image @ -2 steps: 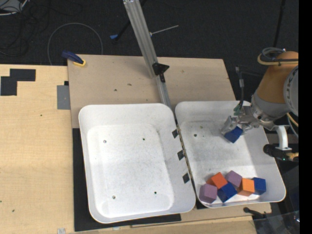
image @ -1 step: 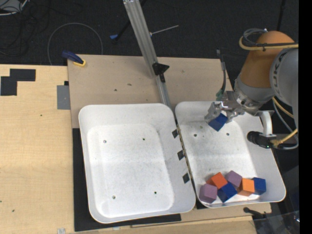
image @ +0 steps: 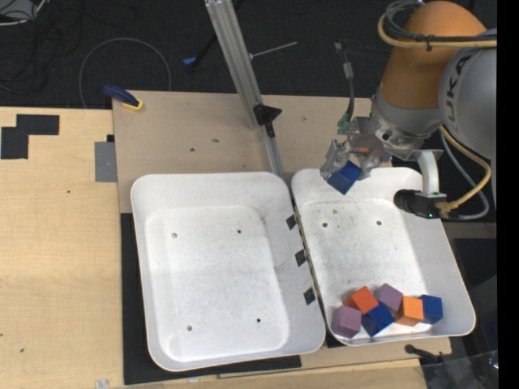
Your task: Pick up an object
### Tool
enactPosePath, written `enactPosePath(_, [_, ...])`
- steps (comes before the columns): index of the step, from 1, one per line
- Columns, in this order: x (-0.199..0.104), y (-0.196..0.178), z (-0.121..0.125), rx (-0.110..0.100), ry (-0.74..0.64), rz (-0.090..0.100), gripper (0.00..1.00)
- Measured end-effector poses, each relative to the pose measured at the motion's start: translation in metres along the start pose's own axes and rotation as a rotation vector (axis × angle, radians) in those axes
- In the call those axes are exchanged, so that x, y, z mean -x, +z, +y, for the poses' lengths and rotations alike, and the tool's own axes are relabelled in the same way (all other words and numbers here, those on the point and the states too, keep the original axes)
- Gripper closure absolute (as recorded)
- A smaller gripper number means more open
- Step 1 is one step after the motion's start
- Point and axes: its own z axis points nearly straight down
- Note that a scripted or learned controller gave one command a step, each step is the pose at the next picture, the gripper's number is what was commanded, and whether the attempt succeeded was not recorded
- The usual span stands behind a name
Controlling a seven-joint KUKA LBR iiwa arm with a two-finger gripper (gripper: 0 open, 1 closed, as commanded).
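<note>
Blue is the colour of the small cube (image: 345, 177) that sits between the fingers of the gripper (image: 344, 167). The gripper is closed on this blue cube and holds it up in the air, tipped on a corner, above the far end of the right bin (image: 381, 241). The cube does not look like it touches the bin floor under it.

The grey arm (image: 422, 63) with its orange band comes in from the right side and bends down to the gripper. The cube hangs right under the gripper, a little to the left of the wrist.

More blocks lie in a small heap at the near end of the right bin. There is an orange block (image: 364, 300), a purple block (image: 389, 296), another purple block (image: 347, 321), a blue block (image: 378, 320), a second orange block (image: 413, 308) and one more blue block (image: 432, 307). They touch each other. They are well apart from the gripper, at the other end of the bin.

The left bin (image: 215, 266) sits just beside the right one on the tan surface (image: 186, 132). A long metal bar (image: 239, 63) leans up behind the bins.

I think the picking is nearly done, since the cube is already off the bin. What matters now is that the cube stays straight below the gripper and does not slip out, because it is held a bit crooked.
</note>
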Motion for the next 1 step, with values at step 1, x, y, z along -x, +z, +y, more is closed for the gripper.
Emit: enactPosePath(1, [-0.0635, 0.0739, -0.0503, -0.021, 0.003, 0.001, 1.00])
